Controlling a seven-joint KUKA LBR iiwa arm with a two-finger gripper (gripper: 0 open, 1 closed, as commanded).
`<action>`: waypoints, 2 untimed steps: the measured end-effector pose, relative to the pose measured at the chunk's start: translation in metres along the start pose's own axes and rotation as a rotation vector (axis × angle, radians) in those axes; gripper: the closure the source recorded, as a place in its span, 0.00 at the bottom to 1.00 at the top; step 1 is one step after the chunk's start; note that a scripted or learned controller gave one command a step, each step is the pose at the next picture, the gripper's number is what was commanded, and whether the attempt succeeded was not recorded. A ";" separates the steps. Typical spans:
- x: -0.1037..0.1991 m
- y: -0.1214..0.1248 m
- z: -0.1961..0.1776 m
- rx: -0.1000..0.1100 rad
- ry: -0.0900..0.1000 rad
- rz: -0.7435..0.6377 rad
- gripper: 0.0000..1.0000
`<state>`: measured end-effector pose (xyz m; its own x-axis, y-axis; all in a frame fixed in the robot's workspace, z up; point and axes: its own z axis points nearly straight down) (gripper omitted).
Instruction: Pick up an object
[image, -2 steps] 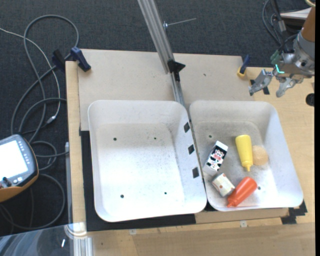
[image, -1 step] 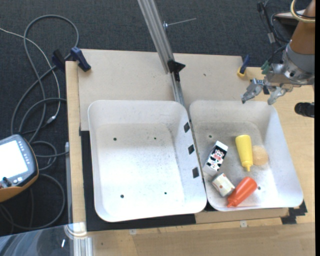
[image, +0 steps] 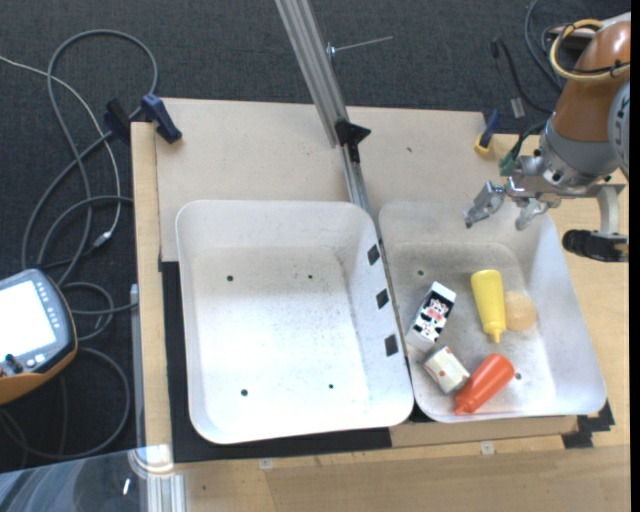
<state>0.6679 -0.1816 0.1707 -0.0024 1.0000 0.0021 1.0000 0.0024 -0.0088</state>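
So our gripper (image: 505, 207) is hanging over the far edge of the right bin (image: 570, 300), fingers spread apart with nothing between them. All the stuff we could grab sits nearer in that same bin: a yellow bottle (image: 489, 302) touching a tan block (image: 520, 310) on its right, a small black-and-white carton (image: 434, 312) to the left, and nearest us an orange carrot-shaped toy (image: 484, 384) lying against a little white cylinder (image: 446, 369).

Our worry is the crowding. Going for the bottle, a finger could land on the tan block and just shove both. Same deal with the carrot and cylinder, and they're close to the bin's near wall, so they might slide instead of getting pinched.

The arm is cut off at the right edge, and the cylinder's label is too small to read. The left bin (image: 200, 300) has nothing to offer.
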 end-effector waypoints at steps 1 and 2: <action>0.003 -0.001 0.064 -0.001 0.000 0.000 0.00; 0.003 0.002 0.047 -0.011 -0.002 -0.001 1.00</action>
<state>0.6694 -0.1788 0.1240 -0.0039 1.0000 -0.0003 1.0000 0.0039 0.0019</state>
